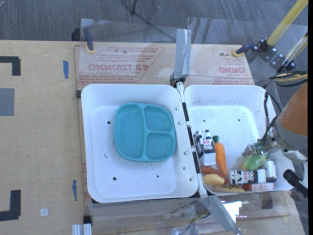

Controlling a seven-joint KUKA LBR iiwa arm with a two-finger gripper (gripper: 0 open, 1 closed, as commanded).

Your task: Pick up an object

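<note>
One green object [254, 161] partly hidden beneath the arm [293, 126], right bin [220, 99]

orange carrot [220, 155], upright, right bin [222, 102]

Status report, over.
Gripper low in right bin, over green toy. Grip unconfirmed. Carrot and small boxes crowd nearby. Teal plate in left bin.

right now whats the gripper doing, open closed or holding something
gripper: low in the right bin, right at the green object; cannot be told whether it is open, closed or holding it.
</note>
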